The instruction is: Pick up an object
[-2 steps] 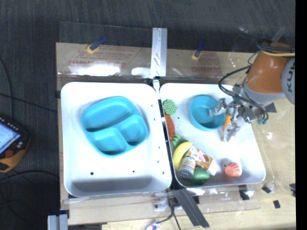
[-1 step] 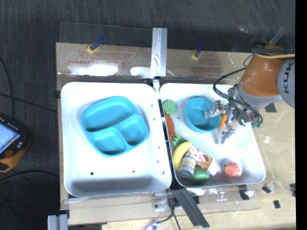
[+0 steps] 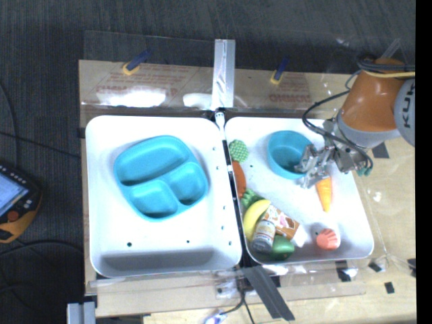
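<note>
Camera view: we are lowering the gripper by the right bin's far edge, grip state unclear, orange carrot next

We count two white bins, one blue divided tray, one blue bowl, one banana and two carrots.

You have one fixed camera above the counter, looking down at a slant. It sits far enough back to take in both white bins whole, side by side, with the arm entering from the frame's right.
</note>
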Robot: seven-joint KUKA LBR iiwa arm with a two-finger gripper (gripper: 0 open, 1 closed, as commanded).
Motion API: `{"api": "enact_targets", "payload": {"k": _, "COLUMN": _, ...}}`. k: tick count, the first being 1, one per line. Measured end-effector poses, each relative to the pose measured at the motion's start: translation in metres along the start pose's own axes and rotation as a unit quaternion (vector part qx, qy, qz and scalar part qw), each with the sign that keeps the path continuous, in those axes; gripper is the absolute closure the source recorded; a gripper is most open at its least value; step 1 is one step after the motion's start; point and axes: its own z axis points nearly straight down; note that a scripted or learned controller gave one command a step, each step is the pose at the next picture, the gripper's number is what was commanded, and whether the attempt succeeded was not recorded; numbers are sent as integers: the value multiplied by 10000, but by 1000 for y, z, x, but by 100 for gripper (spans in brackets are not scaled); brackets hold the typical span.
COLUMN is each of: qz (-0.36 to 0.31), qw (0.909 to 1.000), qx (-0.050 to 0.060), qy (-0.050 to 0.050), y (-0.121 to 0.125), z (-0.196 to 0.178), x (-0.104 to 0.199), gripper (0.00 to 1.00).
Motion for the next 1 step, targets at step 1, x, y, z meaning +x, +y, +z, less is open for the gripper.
{"api": "enact_targets", "payload": {"k": 1, "qz": 807, "qw": 9965, "qx": -74, "qy": 227, "y": 7, "z": -103, "x": -54, "gripper": 100}}
